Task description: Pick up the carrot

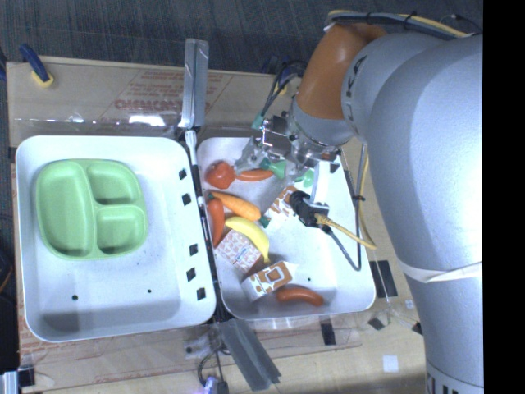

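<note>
The end effector point(261, 156) is reaching down into the right bin point(349, 286), its fingers clenching a carrot point(253, 174) near the bin's far wall. A tomato point(219, 175) is sitting just beside the carrot. A banana point(250, 233) is lying nearer. A green tray point(89, 208) is resting in the left bin point(107, 302).

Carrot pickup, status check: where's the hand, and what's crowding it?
Hand low at right bin's far end, grip unclear. Carrot lies mid-bin, apart from it. Tomato, banana crowd the carrot.
</note>
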